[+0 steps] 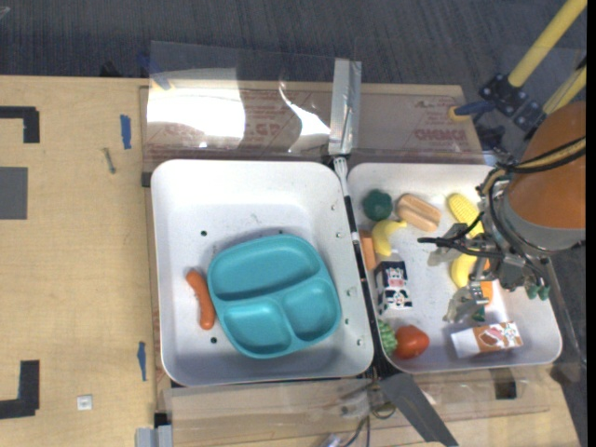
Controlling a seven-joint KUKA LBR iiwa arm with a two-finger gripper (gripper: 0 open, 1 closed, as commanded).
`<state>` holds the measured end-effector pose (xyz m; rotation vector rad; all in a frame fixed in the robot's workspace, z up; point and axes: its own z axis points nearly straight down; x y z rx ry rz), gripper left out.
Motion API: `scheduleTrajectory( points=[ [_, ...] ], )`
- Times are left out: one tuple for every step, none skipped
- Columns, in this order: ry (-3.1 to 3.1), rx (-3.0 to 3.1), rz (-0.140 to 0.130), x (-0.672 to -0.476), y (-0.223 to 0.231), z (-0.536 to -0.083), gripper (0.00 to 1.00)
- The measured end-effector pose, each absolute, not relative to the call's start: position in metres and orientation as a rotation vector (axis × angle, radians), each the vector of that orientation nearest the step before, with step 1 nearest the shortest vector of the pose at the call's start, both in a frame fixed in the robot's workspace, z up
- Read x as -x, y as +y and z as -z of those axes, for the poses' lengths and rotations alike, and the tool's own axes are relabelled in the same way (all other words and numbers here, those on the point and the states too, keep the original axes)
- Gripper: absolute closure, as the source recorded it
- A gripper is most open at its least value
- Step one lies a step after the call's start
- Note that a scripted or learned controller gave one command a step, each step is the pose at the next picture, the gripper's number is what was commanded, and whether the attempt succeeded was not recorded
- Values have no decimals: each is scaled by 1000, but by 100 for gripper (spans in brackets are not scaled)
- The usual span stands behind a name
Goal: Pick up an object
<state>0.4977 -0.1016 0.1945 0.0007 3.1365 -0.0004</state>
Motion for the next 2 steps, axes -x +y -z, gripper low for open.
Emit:
scheduleTrajectory(
  points=[
    [3147,47,-3,-529,-147,-102,0],
    [3130,54,2,-534,-146,-117,100]
  ],
)
